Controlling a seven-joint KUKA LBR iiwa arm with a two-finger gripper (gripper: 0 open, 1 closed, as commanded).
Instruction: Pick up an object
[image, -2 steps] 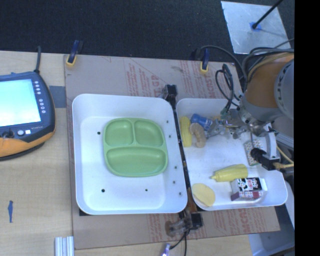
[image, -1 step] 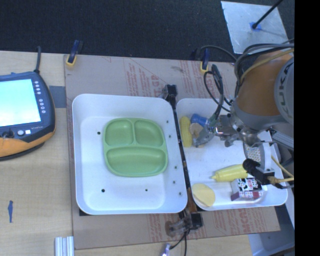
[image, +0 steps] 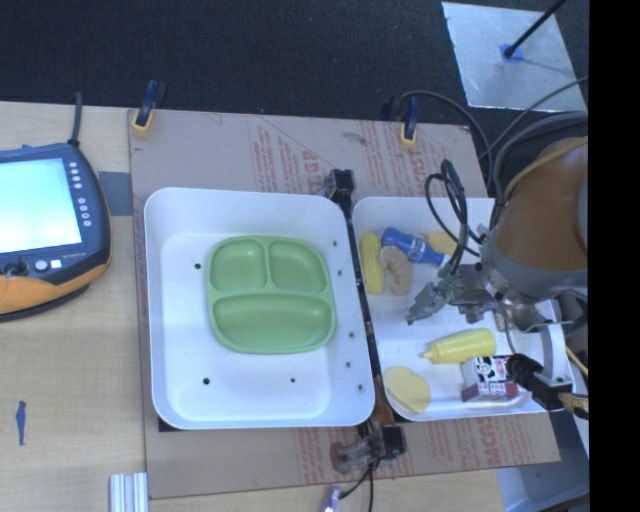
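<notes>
The surface (image: 60, 400) was seen to carry a cardboard sheet (image: 250, 150), clamped at its far edge, presumably so that the two bins laid on it would not slide. The left bin (image: 170, 300) was occupied by a green divided plate (image: 270, 295), set flat near its middle. The right bin (image: 390, 215) was given over to the small items, gathered there apparently as the stock to be picked from. The arm (image: 545, 215) was reached in from the right and hung over that bin, its grey and orange body covering the bin's right part.

A handheld control pendant (image: 45, 225) was laid at the left, well apart from the bins.

Within the right bin, a yellow squeeze bottle (image: 462, 346) lay on its side, and just beside it, toward the near edge, a small black-and-white carton (image: 490, 380). A corn cob (image: 371, 262) lay along the left wall, a blue bottle (image: 408, 244) slanted beside it, with a tan piece (image: 398, 270) between, and a pale yellow disc (image: 408, 390) rested in the near corner.

The jaws (image: 425, 305) were seen spread apart with nothing between them, poised above bare bin floor among the tan piece and the squeeze bottle. It was judged that no object had yet been secured.
</notes>
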